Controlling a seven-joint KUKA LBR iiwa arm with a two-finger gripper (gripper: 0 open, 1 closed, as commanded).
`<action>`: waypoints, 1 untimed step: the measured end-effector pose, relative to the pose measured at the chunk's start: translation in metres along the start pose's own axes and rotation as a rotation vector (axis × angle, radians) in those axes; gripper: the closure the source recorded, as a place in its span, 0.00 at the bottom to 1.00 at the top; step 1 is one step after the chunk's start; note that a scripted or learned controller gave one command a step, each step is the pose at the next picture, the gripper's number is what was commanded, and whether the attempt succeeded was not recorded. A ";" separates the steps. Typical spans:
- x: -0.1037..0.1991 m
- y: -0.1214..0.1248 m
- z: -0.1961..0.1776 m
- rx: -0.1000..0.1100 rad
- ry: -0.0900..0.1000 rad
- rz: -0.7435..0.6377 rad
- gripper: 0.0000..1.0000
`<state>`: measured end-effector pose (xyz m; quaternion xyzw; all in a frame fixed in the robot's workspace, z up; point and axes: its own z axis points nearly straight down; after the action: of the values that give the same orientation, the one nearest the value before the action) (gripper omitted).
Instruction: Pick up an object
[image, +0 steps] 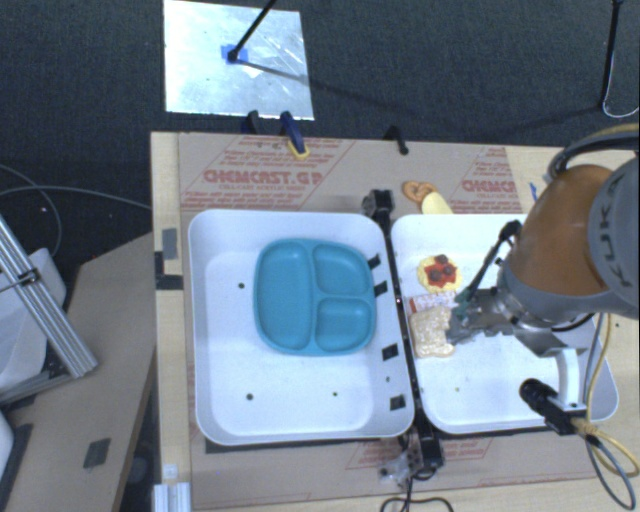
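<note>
the arm (575, 250) is being seen reaching in from the right over the right bin (480, 405), with the gripper (462, 322) being held low near that bin's left side. whether the gripper is wide or narrow cannot be told, since its tip is being read only as a dark blurred mass.

three objects are being kept in or by the right bin. a pale speckled flat piece (432, 332) is lying just beside the gripper, on its left, close to the divider between the bins; contact cannot be confirmed. its long axis is being judged as running roughly along the divider, from the far side of the bin toward the near side. a red and yellow toy (439, 271) is lying a little farther up the bin, beyond the speckled piece. a yellow object (436, 204) is resting at the bin's far rim.

the left bin (225, 400) is being occupied by a blue divided plate (314, 297), well apart from the gripper.

the speckled piece is being judged the likeliest target, being nearest. for a pick, a small shift toward the divider is being called for, with the closing direction set across the piece's short side. nothing is being shown as held yet.
</note>
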<state>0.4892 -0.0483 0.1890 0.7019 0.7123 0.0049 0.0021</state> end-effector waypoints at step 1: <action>-0.051 -0.002 -0.051 0.002 -0.007 0.016 1.00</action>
<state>0.4876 -0.0993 0.2400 0.7077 0.7065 0.0016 0.0038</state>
